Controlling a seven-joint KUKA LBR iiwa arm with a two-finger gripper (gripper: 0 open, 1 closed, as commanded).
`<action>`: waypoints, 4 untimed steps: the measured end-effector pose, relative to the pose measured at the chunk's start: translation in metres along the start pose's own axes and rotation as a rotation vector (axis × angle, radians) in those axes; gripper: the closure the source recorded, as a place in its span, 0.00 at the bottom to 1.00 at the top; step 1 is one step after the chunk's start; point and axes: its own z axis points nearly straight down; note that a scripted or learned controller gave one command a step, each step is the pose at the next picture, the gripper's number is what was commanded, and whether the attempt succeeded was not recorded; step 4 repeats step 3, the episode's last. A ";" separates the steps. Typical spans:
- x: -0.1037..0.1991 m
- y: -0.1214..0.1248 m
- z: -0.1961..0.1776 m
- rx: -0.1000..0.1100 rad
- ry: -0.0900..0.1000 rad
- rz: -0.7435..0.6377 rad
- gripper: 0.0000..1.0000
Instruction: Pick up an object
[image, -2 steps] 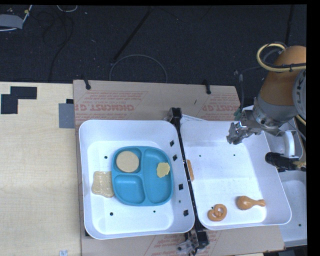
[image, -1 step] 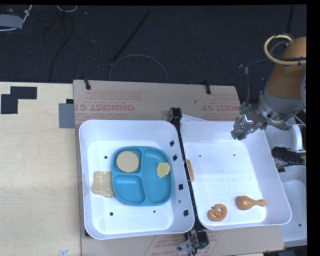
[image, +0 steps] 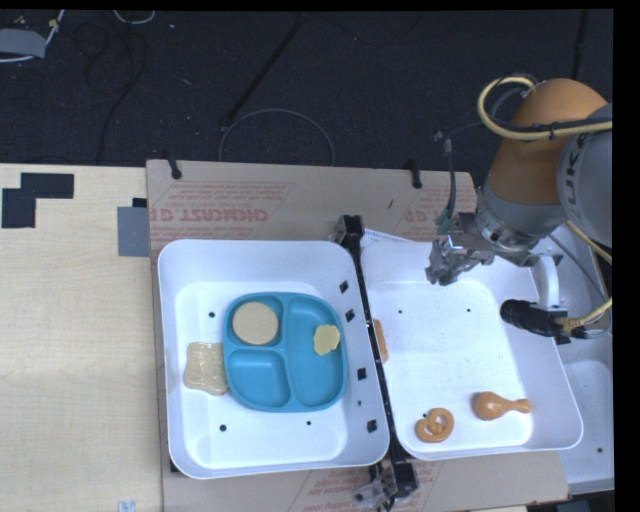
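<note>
My gripper (image: 443, 268) hangs over the far edge of the right bin (image: 560, 400), its dark fingers pointing down with nothing visible between them. In the right bin, a tan pretzel (image: 434, 425) and a tan drumstick-shaped piece (image: 498, 405) lie near the front. A thin tan strip (image: 380, 340) rests against the bin's left wall. The left bin (image: 190, 290) holds a blue divided tray (image: 270, 385) bearing a round tan cookie (image: 254, 322) and a small yellow piece (image: 326, 340). A pale cracker-like slab (image: 206, 368) lies left of the tray.
A black divider rail (image: 362, 340) runs between the two bins. The grey arm with its orange band (image: 545, 130) leans in from the upper right, cables looping above it. A black fitting (image: 530, 317) juts over the right bin's right side.
</note>
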 end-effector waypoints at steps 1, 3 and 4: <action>0.055 0.001 -0.011 -0.002 0.000 -0.001 1.00; 0.164 0.006 -0.013 -0.002 -0.001 0.000 1.00; 0.164 0.006 -0.013 -0.002 -0.001 0.000 1.00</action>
